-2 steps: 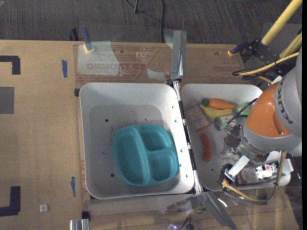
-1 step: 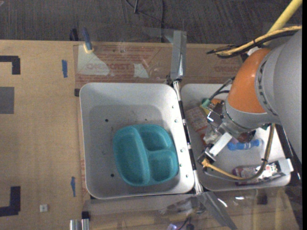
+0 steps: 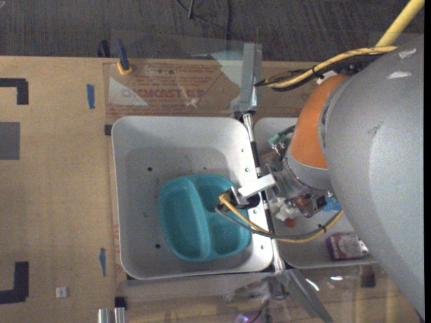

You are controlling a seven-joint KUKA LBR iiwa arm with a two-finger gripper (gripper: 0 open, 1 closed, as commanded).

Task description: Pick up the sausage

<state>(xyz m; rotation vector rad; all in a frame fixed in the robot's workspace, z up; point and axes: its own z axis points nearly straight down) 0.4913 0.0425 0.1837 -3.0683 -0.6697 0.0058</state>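
The grey arm (image 3: 377, 167) hangs over the right bin (image 3: 306, 251); how its gripper (image 3: 293, 204) stands, I cannot tell. The left bin (image 3: 138, 153) holds a teal dish (image 3: 195, 217).

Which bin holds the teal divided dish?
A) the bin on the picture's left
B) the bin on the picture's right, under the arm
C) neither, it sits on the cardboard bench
A: the teal dish rests on the floor of the bin on the picture's left, close to the wall beside the other bin.
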